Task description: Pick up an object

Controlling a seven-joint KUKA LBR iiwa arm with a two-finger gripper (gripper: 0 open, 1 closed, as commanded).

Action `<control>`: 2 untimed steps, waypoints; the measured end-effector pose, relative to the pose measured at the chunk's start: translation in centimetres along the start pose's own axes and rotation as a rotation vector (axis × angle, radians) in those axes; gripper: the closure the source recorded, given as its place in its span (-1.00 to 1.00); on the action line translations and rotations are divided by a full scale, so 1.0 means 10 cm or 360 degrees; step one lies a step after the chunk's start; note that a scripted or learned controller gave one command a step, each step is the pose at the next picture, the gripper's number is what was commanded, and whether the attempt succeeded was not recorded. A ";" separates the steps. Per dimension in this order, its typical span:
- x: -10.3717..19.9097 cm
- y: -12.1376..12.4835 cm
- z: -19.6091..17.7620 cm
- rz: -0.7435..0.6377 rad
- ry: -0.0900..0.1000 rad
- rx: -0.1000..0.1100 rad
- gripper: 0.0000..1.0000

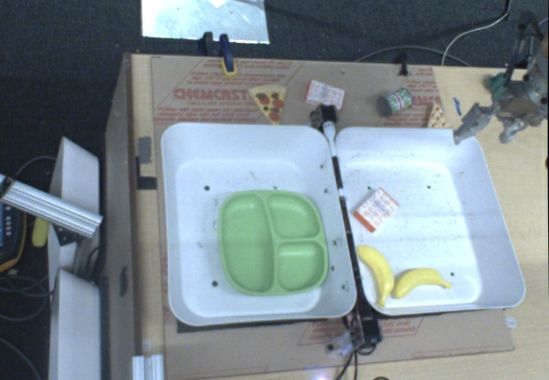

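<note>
Lying nearest the camera, at about five o'clock in the right shallow white plastic bin (pixel 480 198), are two yellow bananas: a curved yellow banana (pixel 377 271) close to the divider and a second, flatter yellow banana (pixel 420 280) just beside it toward three o'clock, their ends near or touching; I cannot tell which. Level with them, the left shallow white plastic bin (pixel 197 164) holds a light green plastic plate with three compartments (pixel 274 243), set toward that bin's five o'clock corner and lying flat. Farther up in the right bin, at roughly nine o'clock of its floor, lies a small white and orange packet (pixel 376 208), tilted, apart from the bananas and near the dark strip where the two bins meet. Both bins rest side by side on the brown cardboard-covered desk (pixel 214 91). Beyond the bins, on the cardboard, lie a toy pizza slice (pixel 269 102) at about twelve o'clock of the left bin, a small white printed card (pixel 325 94) just to its right, and a small green can on its side (pixel 397 100) at twelve o'clock of the right bin. At two o'clock of the right bin, outside its far corner, hangs the grey metal hand (pixel 485 124), its two fingers spread apart with nothing between them, well away from the bananas and the packet.
</note>
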State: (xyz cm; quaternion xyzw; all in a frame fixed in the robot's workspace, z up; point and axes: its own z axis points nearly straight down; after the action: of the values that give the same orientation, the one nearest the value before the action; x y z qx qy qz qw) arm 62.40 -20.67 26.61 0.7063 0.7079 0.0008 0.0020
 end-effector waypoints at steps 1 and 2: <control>0.41 0.01 1.10 -0.0002 0.0004 0.0007 -1.00; 1.04 -0.14 1.64 -0.0003 0.0004 0.0007 -1.00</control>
State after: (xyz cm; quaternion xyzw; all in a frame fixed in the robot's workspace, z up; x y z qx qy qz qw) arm 61.04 -10.30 10.22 0.7056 0.7086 0.0002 -0.0004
